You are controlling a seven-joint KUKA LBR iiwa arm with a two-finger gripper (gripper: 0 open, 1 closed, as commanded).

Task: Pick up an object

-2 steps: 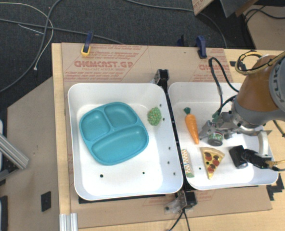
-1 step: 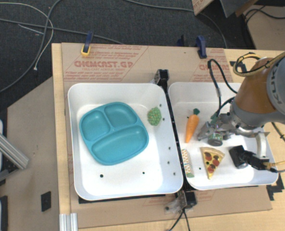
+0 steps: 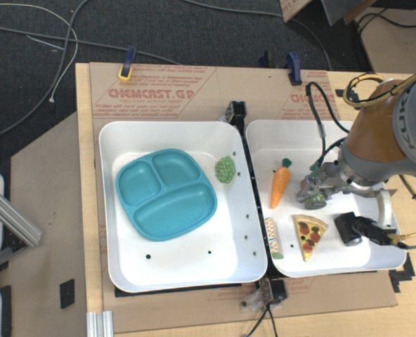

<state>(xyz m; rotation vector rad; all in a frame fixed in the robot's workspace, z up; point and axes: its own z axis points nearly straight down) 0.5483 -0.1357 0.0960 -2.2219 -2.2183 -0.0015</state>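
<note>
- Can see the gripper [image 3: 312, 192] down low in the bin on the right [image 3: 334, 135], near the middle of it.
- Cannot tell from up here if open or closed.
- Looks like a small grey-green lump [image 3: 315, 203] right under the gripper. Too blurry to say if toy or robot part, or if held.
- Just beside the gripper, on the side toward the other bin: a toy carrot [image 3: 280, 183], lying flat, green end toward the back.
- Near the gripper, toward the front of the same bin: a toy pizza slice [image 3: 309, 234], flat on the bin floor.
- A bit further out, by the wall between the bins: a small long packet [image 3: 273, 237], close to the pizza slice but apart from it.
- Over in the bin on the left [image 3: 124, 258]: a blue plate [image 3: 167, 194] with three parts, and a little green bumpy toy [image 3: 225, 168] just beside the plate.
- Under both bins: the brown tabletop [image 3: 88, 188].
- Step in hand, as a guess: the reach for a grab, with nothing lifted yet.
- Next move, as a guess: needs a firm squeeze on one toy, then a slow lift straight up.
- Careful with the round carrot: could roll away.
- Careful with the flat pizza slice: hard to get under.
</note>
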